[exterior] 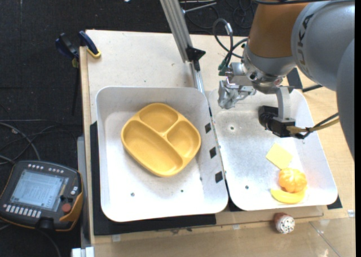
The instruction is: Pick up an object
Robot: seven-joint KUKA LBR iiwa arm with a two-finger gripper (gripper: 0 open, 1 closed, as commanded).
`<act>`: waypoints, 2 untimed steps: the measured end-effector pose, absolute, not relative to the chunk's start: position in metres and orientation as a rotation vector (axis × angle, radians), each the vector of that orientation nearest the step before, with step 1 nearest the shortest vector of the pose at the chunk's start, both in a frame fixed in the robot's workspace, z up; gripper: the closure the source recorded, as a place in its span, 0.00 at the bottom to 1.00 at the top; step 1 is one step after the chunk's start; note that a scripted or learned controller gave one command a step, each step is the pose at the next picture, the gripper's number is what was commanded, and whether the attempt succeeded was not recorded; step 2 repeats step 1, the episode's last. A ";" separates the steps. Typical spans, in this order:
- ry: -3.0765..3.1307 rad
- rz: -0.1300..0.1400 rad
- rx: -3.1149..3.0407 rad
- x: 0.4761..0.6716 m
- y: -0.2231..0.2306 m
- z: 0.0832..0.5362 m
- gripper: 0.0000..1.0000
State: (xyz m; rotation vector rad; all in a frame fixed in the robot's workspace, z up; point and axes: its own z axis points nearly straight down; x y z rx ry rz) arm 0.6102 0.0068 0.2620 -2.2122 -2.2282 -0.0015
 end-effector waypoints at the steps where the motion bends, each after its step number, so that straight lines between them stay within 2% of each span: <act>1: -2.228 0.001 -2.212 0.606 0.050 0.252 1.00; 2: -2.228 0.001 -2.212 0.606 0.050 0.252 1.00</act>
